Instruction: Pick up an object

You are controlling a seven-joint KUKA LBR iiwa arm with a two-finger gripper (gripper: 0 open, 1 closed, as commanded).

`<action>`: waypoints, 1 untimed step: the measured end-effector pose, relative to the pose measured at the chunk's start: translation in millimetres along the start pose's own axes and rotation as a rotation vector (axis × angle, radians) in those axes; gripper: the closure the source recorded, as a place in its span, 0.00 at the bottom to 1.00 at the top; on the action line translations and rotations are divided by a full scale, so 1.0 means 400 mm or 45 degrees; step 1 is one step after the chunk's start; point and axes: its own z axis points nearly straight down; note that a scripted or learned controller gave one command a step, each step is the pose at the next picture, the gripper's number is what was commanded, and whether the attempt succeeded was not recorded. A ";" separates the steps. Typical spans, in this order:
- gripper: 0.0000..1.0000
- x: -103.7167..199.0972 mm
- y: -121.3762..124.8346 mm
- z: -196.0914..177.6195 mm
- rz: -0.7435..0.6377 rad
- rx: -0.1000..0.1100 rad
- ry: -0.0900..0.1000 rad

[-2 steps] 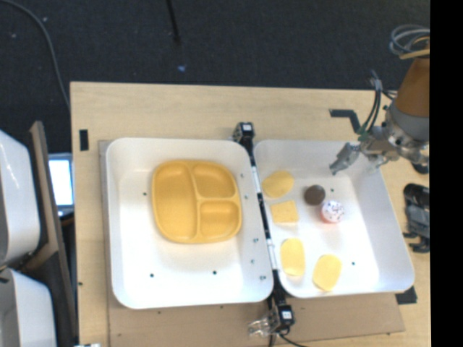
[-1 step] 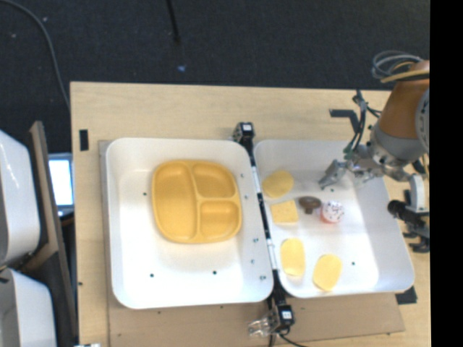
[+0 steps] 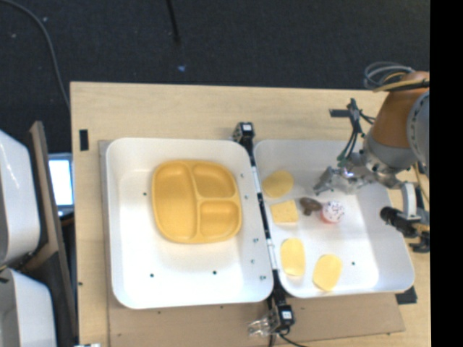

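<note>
Pincer (image 3: 329,181) hangs at the right of the frame over the upper part of the right bin (image 3: 376,270), at the end of the grey arm (image 3: 398,125) with its orange band; whether it is open or shut cannot be told from here, and no object can be made out in its grasp. Just below it and slightly to the left lies a small brown object (image 3: 311,206), and beside that, to the right, a small white and red object (image 3: 333,212); both rest on the bin floor, near the pincer but apparently apart from it. Further left in the same bin lie four flat yellow pieces: a round one (image 3: 278,184) near the upper left corner, a squarish one (image 3: 284,212) just below it, an oval one (image 3: 293,256) lower down, and another oval one (image 3: 327,272) toward the lower middle. Left of the divider, the left bin (image 3: 130,273) holds a yellow divided plate (image 3: 195,200) with three compartments, lying flat in the middle. Both bins sit side by side on the pale wooden desk (image 3: 181,107).
</note>
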 end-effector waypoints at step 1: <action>1.00 -0.002 0.002 -0.031 0.000 -0.004 -0.001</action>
